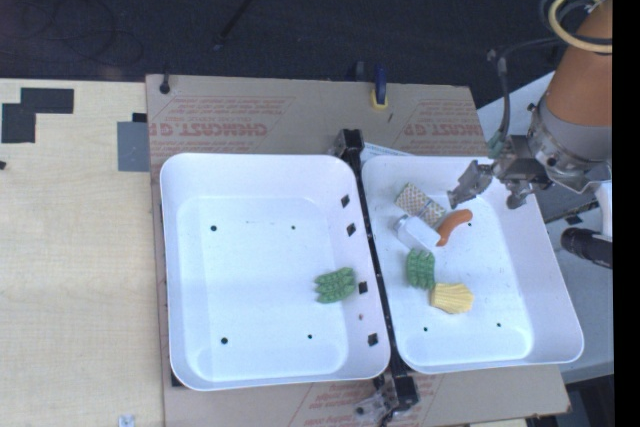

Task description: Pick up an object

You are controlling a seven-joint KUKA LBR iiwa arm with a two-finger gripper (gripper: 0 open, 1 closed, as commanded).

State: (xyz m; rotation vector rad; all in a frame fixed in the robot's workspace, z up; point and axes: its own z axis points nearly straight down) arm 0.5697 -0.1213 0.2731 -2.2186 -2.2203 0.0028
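Objects for the picking lie in both white bins, and most of them are in the right bin (545,325). There we see an orange piece (455,222), long and a little curved, lying at the upper middle of the bin floor. Just beside it, to the left, lies a small white bottle-like thing (415,233), and above that a grey checkered piece (421,203). Lower in the same bin a green toy (420,268) touches or nearly touches a yellow toy (452,298). The left bin (200,215) holds one green knobbly toy (336,285), close to its right wall.

We see the claw (495,181) over the upper right part of the right bin, hanging from the grey and orange arm (580,95) that comes in from the right. Its two fingers stand apart, one toward the orange piece and one farther right, and nothing is between them. We judge that it stands open like this because it prepares for a grasp, and the orange piece is the nearest thing to it. The claw looks tilted, reaching to the left and down.

The bins stand side by side on a cardboard sheet (260,120) which covers the surface (70,265). We think the shallow walls keep the objects from rolling away.
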